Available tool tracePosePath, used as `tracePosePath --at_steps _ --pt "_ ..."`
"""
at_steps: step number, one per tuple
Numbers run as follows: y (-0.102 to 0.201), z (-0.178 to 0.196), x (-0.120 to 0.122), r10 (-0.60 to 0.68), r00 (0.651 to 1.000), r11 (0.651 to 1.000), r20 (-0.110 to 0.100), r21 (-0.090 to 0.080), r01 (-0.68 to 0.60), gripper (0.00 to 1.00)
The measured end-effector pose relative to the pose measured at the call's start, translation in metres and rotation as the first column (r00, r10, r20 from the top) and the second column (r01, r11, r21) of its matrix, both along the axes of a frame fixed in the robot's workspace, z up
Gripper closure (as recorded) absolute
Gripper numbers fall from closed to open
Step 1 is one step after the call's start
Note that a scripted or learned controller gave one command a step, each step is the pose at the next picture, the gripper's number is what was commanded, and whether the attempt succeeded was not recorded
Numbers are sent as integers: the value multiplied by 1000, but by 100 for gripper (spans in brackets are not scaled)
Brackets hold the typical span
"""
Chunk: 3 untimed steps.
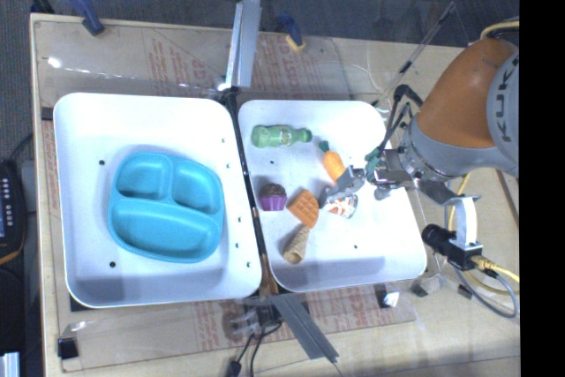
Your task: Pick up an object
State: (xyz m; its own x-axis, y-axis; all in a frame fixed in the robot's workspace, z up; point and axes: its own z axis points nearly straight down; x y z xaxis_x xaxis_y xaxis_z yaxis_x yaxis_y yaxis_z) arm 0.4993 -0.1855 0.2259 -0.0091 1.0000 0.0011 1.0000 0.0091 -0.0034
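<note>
Two shallow white bins are seen side by side on the wooden surface point(53, 190). In the left bin point(79, 128) a blue tray point(166, 206) with three hollows is laid flat, near the middle.

In the right bin point(388, 256) several small toy foods are spread out. A green bottle point(279, 136) is laid on its side near the far edge. A little orange carrot point(333, 164) is placed below and to the right of the bottle. A purple cupcake point(272, 196) is set close to the wall between the two bins. Just beside it, an orange waffle piece point(303, 207) is tilted on one corner. An ice cream cone point(296, 245) is laid below the waffle piece, with its point turned toward the near edge. A small red and white thing point(342, 207) is found to the right of the waffle piece; what it is cannot be told.

The grey arm with the orange band point(463, 97) is reached in from the right side. The pincer point(342, 185) is lowered into the right bin, between the carrot and the red and white thing, right above that thing. Whether the pincer is released or clenched cannot be told. Nothing is clearly seen being grasped by it.

A metal bar point(243, 40) is fixed above the gap between the bins.
</note>
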Motion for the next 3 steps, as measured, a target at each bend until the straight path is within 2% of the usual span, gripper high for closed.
tracePosePath --at_steps 1,2,3 --pt "20 -134 -5 1 1000 1000 3 0 -1 0" --pt "19 -124 -4 5 1000 1000 6 -1 -5 100" --pt "-24 -132 -20 -1 1000 1000 5 1 1 100"
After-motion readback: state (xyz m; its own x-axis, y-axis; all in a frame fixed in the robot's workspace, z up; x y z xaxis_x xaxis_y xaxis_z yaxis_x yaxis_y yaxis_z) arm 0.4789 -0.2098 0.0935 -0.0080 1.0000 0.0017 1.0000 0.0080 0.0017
